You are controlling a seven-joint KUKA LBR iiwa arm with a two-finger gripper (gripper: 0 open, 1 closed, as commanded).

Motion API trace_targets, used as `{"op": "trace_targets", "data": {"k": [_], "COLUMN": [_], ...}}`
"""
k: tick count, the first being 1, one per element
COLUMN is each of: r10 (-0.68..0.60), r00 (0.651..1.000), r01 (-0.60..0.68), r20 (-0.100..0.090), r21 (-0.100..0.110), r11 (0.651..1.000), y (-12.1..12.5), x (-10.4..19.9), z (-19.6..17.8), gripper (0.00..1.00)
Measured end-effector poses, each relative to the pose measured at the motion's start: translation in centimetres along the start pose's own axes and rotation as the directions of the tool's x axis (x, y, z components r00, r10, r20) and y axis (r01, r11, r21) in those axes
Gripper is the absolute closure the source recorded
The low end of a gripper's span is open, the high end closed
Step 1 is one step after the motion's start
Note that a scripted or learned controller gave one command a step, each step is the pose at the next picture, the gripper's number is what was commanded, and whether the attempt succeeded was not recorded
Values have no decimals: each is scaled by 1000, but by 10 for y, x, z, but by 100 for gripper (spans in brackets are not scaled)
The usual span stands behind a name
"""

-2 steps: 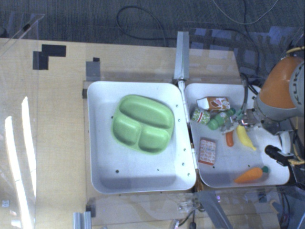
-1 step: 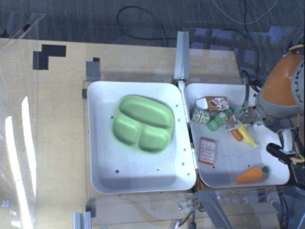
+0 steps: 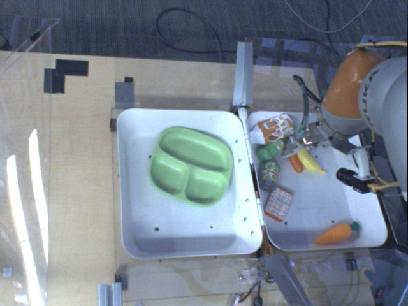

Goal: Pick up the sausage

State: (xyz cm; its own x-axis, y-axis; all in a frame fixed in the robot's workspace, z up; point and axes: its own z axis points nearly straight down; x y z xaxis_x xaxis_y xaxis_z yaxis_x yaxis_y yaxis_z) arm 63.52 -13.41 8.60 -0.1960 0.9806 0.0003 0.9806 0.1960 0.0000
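Camera view shows the right shallow white bin (image 3: pixel 363 231) holding the clutter. The small orange-red sausage (image 3: pixel 296 164) lies in its upper half, touching a yellow plastic banana (image 3: pixel 310 161). The grey arm's two-finger gripper (image 3: pixel 297 146) sits just above the sausage; whether it is spread or closed, I cannot tell. A green sectioned plate (image 3: pixel 191 165) fills the left white bin (image 3: pixel 137 228).

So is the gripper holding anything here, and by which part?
It cannot be told. The gripper is down in the right bin, right at the sausage and banana, but whether either is held is unclear.
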Motion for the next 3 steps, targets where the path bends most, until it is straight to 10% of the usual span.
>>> {"op": "trace_targets", "data": {"k": [1, 3], "r10": [351, -138], "r00": [936, 990], "r01": [-351, 138], "r20": [-1, -1], "r21": [-3, 7], "r11": [936, 990], "y": [-51, 30], "x": [-63, 16], "z": [0, 1], "gripper": [100, 100]}}
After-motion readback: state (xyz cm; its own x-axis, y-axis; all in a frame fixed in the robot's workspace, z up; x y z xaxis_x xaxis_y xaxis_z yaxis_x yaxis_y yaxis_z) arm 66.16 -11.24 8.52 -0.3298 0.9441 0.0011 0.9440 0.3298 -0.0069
